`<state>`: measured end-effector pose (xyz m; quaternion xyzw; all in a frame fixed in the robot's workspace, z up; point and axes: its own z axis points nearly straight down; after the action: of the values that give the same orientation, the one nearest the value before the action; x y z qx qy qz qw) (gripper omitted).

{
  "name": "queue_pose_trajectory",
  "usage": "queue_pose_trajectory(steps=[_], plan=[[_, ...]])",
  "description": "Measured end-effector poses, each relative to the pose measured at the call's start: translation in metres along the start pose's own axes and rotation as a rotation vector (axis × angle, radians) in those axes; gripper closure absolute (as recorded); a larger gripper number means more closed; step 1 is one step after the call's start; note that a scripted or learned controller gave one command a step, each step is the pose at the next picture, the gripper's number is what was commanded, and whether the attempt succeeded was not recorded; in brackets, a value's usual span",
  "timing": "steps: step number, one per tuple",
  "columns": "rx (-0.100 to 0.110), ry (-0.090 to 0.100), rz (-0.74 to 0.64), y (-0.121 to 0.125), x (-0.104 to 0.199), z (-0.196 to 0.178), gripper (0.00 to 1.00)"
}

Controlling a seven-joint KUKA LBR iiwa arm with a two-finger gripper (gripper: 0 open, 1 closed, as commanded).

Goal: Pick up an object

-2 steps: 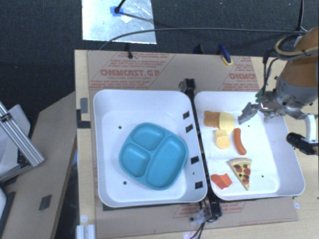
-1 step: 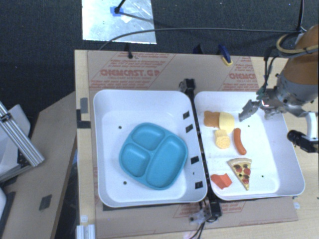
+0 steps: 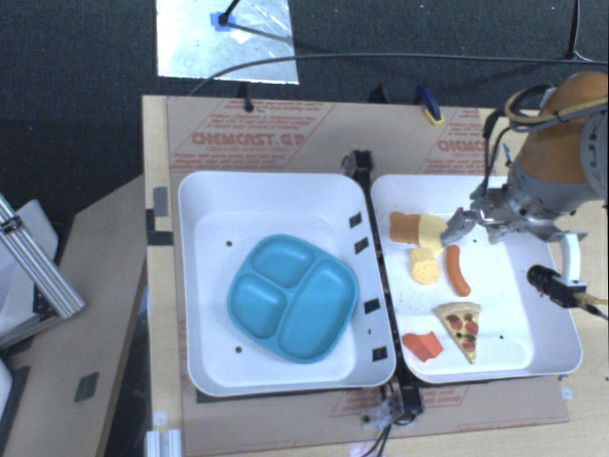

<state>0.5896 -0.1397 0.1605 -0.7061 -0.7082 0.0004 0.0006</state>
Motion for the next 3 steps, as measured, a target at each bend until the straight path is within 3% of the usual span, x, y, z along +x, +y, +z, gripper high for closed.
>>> queue_pose_trajectory(steps=[1, 2, 3], plan=[[-0.008, -0.001, 0.002, 0.006, 0.002, 0.059, 0.0], [-0.023, -0.001, 0.001, 0.014, 0.002, 0.066, 0.0], [-0.03, -0.002, 0.0, 0.016, 0.003, 0.054, 1.0]])
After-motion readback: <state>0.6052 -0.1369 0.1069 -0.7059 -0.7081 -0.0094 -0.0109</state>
